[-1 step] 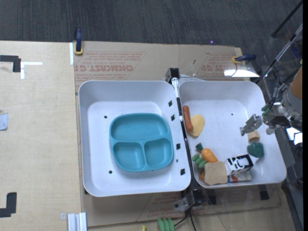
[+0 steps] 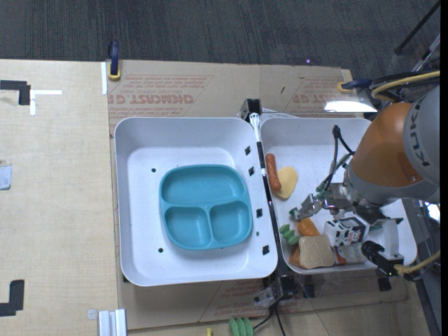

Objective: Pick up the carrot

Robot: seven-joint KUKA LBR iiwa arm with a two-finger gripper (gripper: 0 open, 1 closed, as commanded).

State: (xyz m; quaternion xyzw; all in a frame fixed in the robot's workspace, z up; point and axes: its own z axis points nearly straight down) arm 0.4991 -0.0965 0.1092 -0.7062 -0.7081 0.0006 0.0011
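Gripper lowered over the carrot in the right bin.

On the tabletop, the left bin (image 2: 133,187) keeps the teal divided plate (image 2: 206,206); in the right bin (image 2: 308,135), the carrot (image 2: 307,227) lies beside the bread slice (image 2: 316,252), the gripper (image 2: 313,208) just above it, finger spread unreadable, nothing visibly held.

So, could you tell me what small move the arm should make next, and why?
Probably lower straight down a little onto the carrot. The gripper sits just above it in the right bin, with the bread slice close beside, so a short vertical approach seems safest.
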